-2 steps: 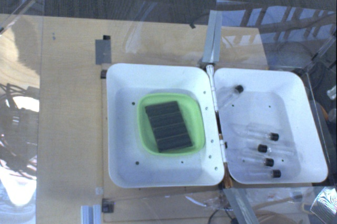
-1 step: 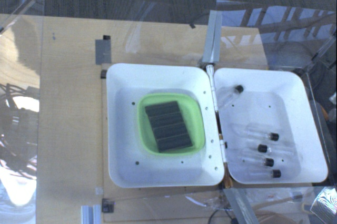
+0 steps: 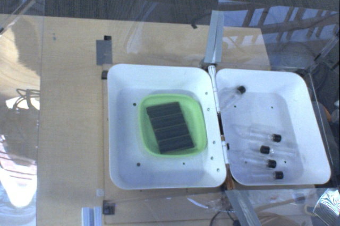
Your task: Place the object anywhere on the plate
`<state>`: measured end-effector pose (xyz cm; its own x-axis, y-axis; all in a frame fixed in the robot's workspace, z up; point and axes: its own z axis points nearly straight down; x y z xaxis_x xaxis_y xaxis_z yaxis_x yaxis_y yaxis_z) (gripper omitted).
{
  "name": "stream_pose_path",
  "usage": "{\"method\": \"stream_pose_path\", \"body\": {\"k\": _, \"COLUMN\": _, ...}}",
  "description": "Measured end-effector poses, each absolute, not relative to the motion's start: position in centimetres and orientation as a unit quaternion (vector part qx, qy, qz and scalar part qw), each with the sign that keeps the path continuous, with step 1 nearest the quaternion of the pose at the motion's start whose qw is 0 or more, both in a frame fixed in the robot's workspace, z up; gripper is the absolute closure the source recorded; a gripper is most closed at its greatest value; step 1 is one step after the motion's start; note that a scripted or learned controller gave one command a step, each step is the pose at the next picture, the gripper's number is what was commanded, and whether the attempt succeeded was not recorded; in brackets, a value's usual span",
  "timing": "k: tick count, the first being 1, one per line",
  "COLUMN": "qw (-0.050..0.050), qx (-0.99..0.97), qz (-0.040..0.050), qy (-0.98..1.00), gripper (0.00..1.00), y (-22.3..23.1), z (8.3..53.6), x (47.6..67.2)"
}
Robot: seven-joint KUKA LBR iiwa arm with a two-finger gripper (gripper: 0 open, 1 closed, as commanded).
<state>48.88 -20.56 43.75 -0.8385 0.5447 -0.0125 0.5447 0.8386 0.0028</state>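
A green square plate [image 3: 198, 129] sits in the left white bin [image 3: 122, 113]. On the plate lies a dark grey ribbed rectangular block [image 3: 169, 127], tilted a little. In the right white bin [image 3: 303, 113] lie several clear tubes with black caps: one near the back left [image 3: 240, 90] and others grouped toward the front [image 3: 268, 155].
A grey metal post [image 3: 214, 39] stands behind the seam between the two bins. A small grey bracket [image 3: 104, 51] sits on the wooden bench behind the left bin. Transparent panels surround the bench.
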Motion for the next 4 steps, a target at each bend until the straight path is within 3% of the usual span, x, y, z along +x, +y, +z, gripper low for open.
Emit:
{"method": "stream_pose_path", "body": {"k": 2, "qw": 0.007, "qx": 0.370, "qz": 0.0002, "qy": 0.929, "gripper": 0.00, "y": -20.6, "z": 43.7, "x": 48.9}}
{"method": "stream_pose_path", "body": {"k": 3, "qw": 0.006, "qx": 0.390, "qz": 0.0004, "qy": 0.921, "gripper": 0.00, "y": -20.6, "z": 40.4, "x": 48.9}}
{"method": "stream_pose_path", "body": {"k": 4, "qw": 0.007, "qx": 0.265, "qz": -0.0006, "qy": 0.964, "gripper": 0.00, "y": -20.6, "z": 43.8, "x": 48.9}}
